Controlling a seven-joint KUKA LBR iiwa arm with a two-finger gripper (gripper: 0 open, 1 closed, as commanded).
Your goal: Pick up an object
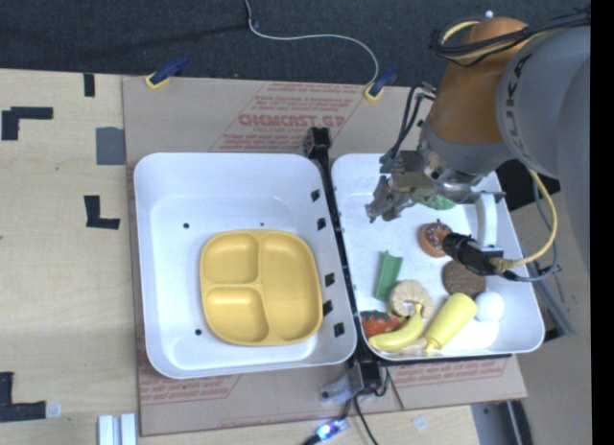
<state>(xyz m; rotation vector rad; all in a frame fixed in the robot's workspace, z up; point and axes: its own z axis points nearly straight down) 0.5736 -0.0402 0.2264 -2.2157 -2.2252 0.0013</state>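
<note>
My gripper (pixel 382 209) hangs over the upper left part of the right bin (pixel 357 180), its dark fingers pointing down-left with nothing visible between them. Below it in that bin lie a green piece (pixel 388 273), a tan round item (pixel 411 295), a banana (pixel 400 336), a yellow bottle-shaped item (pixel 449 319), a red piece (pixel 377 321), a white ball (pixel 490 307), a brown disc (pixel 464 279) and an orange-brown round item (pixel 435 237). The gripper sits above and left of the green piece, apart from it.
The left bin (pixel 163 194) holds a yellow divided plate (pixel 259 286). A black divider (pixel 329 222) runs between the bins. The arm's grey and orange body (pixel 489 79) fills the upper right. A white cable (pixel 288 31) lies at the back of the bench.
</note>
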